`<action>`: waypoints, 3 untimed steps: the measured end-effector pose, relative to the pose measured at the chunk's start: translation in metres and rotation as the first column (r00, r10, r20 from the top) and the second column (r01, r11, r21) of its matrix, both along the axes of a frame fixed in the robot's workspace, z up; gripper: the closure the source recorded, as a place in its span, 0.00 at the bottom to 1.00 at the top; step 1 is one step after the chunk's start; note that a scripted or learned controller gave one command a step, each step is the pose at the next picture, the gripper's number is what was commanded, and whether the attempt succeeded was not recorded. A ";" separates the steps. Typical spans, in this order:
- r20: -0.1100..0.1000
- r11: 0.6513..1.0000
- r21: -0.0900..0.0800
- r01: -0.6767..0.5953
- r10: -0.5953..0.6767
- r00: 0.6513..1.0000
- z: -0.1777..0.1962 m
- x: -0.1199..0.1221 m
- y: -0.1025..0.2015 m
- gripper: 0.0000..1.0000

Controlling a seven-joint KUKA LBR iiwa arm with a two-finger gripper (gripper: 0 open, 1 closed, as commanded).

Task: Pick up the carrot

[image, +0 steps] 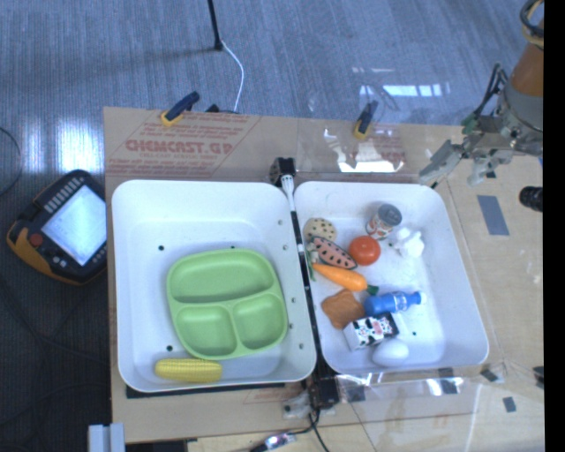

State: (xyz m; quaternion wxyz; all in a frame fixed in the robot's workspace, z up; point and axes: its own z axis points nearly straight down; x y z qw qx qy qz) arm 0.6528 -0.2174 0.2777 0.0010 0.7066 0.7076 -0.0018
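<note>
A blue-grey floor (353, 44) with a fine ribbed pattern fills the top, with a bright patch of light (402, 90) on it. A black cable (214, 25) and a white cable (237, 75) run down toward the tan bench (203, 146).

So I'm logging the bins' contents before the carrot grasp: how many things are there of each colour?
Green: 1, plate
Yellow: 1, corn
Orange: 1, carrot
Red: 1, tomato
Blue: 1, bottle
Brown: 1, slab
Total: 6; the others are mixed or white.
</note>
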 end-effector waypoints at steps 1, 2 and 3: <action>-0.013 0.937 0.000 0.349 -0.349 0.937 -0.144 -0.064 0.032 0.00; -0.008 0.952 0.002 0.307 -0.307 0.952 -0.182 -0.097 0.122 0.00; 0.024 0.878 0.007 0.479 -0.479 0.878 -0.186 -0.132 0.120 0.00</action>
